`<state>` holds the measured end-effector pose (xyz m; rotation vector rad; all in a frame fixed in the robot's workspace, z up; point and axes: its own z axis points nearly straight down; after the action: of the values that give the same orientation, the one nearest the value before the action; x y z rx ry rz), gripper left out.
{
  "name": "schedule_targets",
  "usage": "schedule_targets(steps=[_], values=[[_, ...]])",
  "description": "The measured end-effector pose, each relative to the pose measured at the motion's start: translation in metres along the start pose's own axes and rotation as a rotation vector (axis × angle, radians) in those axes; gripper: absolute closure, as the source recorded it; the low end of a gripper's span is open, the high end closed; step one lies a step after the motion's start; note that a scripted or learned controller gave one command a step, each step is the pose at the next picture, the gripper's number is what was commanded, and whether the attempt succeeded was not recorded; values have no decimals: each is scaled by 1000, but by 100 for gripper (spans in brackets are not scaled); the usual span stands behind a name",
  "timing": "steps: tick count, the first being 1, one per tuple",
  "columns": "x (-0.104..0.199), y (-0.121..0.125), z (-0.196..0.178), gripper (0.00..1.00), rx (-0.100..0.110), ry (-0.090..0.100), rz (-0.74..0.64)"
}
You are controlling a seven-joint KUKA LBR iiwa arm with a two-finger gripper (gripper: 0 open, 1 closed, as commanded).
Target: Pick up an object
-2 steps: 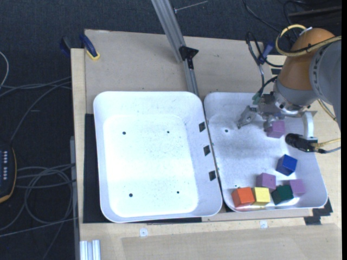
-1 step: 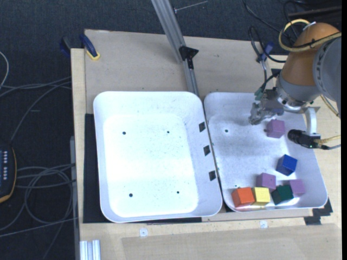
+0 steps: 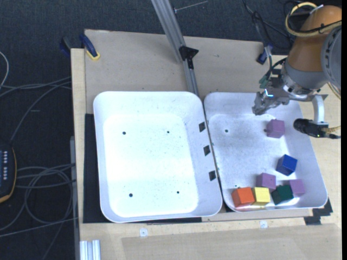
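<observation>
Dark carpet strewn with cables surrounds the wooden counter [image 3: 162, 53], which carries two white bins side by side. Over the right bin [image 3: 238, 161] hangs the tool [image 3: 264, 105], near a purple cube [image 3: 275, 128]; whether it is clenched or released cannot be told. A blue cube [image 3: 286, 164] lies well below, above orange [image 3: 243, 196], yellow [image 3: 262, 195] and green [image 3: 282, 194] cubes at the front wall.
</observation>
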<state>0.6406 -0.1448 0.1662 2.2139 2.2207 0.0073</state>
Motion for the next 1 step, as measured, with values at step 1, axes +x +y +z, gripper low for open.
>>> schedule_targets(steps=[1], values=[[-5,8,-48,100,0,-1,2]])
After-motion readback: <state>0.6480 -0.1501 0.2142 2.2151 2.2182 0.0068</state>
